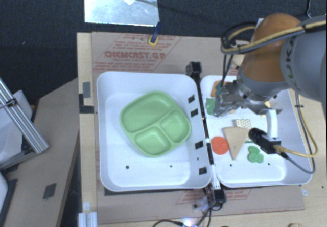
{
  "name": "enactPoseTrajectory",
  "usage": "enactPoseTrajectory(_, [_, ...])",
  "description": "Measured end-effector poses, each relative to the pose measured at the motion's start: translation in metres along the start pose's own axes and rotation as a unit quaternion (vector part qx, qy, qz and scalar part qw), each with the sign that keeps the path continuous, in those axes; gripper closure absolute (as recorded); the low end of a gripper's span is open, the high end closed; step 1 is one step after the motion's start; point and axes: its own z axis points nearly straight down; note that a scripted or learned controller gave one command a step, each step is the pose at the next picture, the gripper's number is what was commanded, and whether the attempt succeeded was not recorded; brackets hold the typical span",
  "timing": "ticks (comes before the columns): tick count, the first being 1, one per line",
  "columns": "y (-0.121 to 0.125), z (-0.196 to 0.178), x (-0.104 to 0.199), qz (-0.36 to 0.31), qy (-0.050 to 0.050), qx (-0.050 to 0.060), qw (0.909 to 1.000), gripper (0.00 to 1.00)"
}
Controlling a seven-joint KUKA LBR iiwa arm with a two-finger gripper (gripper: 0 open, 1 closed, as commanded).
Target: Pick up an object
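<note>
Two bins, and the gripper (220,104) sits low in the right bin's (291,169) far-left corner, grip state impossible to tell; cheese wedge (235,140) lies nearer. Reach step; next comes a clean close.

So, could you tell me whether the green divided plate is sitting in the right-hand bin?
No, the green divided plate lies in the left bin, while the tool is over the right bin.

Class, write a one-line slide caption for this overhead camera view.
Gripper lowered into the right bin near toy food pieces; a green divided plate sits in the left bin.
</note>
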Motion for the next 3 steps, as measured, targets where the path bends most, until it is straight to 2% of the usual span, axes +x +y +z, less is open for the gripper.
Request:
enactPoseTrajectory(1, [-0.008, 0.003, 0.059, -0.001, 0.000, -0.001, 1.0000, 1.00])
enactPoseTrajectory(2, [-0.025, 0.002, 0.105, 0.000, 0.000, 0.000, 1.0000, 1.00])
enactPoseTrajectory(3, [-0.022, -0.003, 0.107, 0.001, -0.001, -0.001, 1.0000, 1.00])
